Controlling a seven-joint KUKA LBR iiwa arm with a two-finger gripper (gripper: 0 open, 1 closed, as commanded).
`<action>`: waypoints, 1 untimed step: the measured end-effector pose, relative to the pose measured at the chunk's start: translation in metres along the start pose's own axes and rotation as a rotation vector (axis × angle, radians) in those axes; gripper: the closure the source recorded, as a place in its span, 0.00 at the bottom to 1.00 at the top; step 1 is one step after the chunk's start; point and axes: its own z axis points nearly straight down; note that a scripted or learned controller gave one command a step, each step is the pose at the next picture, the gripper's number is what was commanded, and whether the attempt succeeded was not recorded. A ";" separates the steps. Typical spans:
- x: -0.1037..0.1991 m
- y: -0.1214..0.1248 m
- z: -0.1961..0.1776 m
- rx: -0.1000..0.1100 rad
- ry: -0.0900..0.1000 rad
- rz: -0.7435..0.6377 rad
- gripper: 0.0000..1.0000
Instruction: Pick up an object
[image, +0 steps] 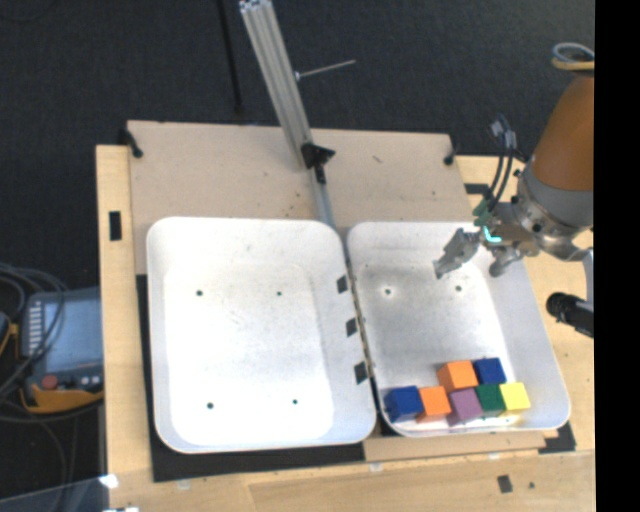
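Several small coloured cubes cluster at the near edge of the right bin (400, 330): a blue cube (403, 401), an orange cube (435, 402), a purple cube (466, 404), a green cube (491, 398), a yellow cube (515, 396), another orange cube (459, 374) and another blue cube (489, 371). My gripper (476, 256) hangs over the far right part of that bin, well away from the cubes. Its two fingers stand apart with nothing between them.
The left bin (250, 330) lies beside the right one, with a ridge between them. A slanted aluminium bar (285, 95) rises behind the bins. A teach pendant (55, 345) with cables sits off the bench's left side.
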 end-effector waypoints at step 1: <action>0.000 0.001 -0.002 -0.005 -0.001 0.001 0.00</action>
